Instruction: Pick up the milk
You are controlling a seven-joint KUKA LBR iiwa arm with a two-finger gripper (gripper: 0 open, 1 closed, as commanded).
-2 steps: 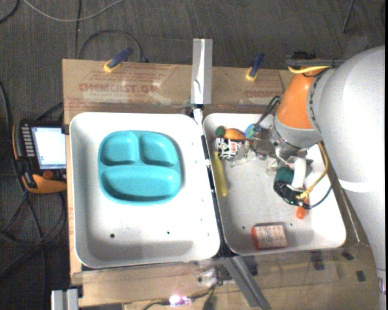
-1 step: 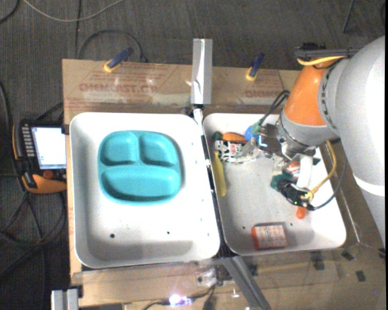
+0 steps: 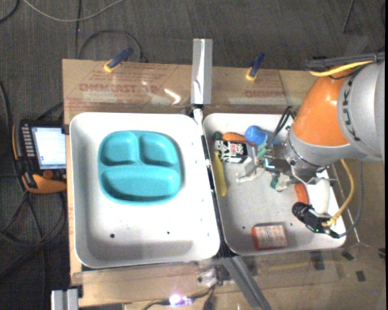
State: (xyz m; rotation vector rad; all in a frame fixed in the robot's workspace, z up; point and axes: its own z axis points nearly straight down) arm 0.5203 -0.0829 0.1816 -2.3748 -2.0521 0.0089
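The milk looks like the small white carton with black and red print [image 3: 234, 150], lying in the upper left part of the right bin [image 3: 246, 218]. My gripper [image 3: 266, 168] hangs low over the middle of that bin, just right of and a little below the carton. The arm's grey and orange wrist [image 3: 326, 124] covers the bin's upper right corner and hides part of the gripper.
A yellow banana [image 3: 218, 173] lies along the right bin's left wall. An orange item [image 3: 232, 136] and a blue object [image 3: 255, 134] sit near its back wall. A brown box [image 3: 269, 236] rests near the front. The left bin [image 3: 90, 231] holds a teal divided tray [image 3: 141, 165].
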